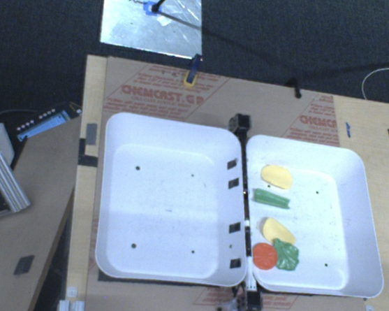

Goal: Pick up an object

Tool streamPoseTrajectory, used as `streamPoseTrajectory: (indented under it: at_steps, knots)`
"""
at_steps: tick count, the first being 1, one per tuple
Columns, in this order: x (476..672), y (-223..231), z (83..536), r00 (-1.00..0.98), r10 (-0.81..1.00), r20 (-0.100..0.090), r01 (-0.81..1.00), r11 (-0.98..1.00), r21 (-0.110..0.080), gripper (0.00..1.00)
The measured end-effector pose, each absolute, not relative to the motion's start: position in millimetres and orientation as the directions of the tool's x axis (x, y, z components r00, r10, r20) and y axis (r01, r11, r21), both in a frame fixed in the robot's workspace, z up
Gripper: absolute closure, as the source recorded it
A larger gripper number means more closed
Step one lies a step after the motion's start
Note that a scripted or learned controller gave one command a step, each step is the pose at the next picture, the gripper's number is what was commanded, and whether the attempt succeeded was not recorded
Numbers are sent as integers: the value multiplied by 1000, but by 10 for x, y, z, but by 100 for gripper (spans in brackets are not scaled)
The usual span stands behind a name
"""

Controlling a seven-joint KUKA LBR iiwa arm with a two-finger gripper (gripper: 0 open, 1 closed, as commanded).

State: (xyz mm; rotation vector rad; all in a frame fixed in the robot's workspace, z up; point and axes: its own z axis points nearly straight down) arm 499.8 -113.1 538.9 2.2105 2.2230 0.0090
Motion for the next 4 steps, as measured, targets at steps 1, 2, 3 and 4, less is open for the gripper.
streamPoseTrajectory:
  at_steps: [1, 2, 3, 4]
  knots:
    - [4847, -2123, 5263, 8, 1000, -4, 1000, -8, 2, 100]
    - [5298, -1445, 4698, -10, 1000, 1, 1000, 10, -1, 100]
    - [5625, -1447, 5394, -6, 1000, -3, 1000, 6, 12, 100]
    - [5055, -1113, 5354, -6, 1000, 1, 1000, 6, 2, 100]
